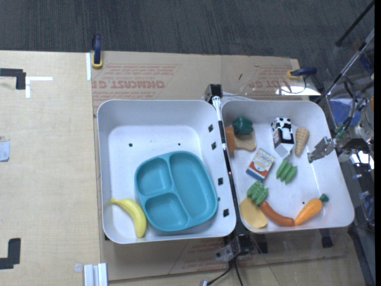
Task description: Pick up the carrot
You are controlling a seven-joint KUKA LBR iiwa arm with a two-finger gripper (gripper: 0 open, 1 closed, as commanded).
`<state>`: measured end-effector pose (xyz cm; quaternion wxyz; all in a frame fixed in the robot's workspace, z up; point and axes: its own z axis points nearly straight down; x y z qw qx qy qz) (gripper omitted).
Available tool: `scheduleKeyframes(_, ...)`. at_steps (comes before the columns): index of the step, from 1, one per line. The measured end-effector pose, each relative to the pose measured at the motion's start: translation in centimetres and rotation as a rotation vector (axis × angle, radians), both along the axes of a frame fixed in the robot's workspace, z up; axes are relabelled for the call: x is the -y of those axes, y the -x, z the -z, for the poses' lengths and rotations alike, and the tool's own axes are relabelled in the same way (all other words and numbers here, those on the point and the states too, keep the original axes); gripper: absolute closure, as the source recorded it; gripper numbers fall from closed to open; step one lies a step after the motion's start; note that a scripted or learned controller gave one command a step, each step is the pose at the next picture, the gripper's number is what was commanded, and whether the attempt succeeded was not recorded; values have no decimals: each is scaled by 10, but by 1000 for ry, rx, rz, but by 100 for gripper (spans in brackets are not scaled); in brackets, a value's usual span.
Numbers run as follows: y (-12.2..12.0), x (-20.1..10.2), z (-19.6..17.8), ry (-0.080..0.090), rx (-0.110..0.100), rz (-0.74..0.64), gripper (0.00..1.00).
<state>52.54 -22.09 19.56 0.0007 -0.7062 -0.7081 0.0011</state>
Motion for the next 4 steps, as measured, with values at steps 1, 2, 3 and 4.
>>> scheduleKeyframes(1,45,-5,105,-13,1,-139,0)
scheduleKeyframes(2,46,-6,103,0,5,-469,0)
scheduleKeyframes(3,46,-32,104,0,5,-745,0)
scheduleKeyframes(4,43,-31,94,4,10,-739,100)
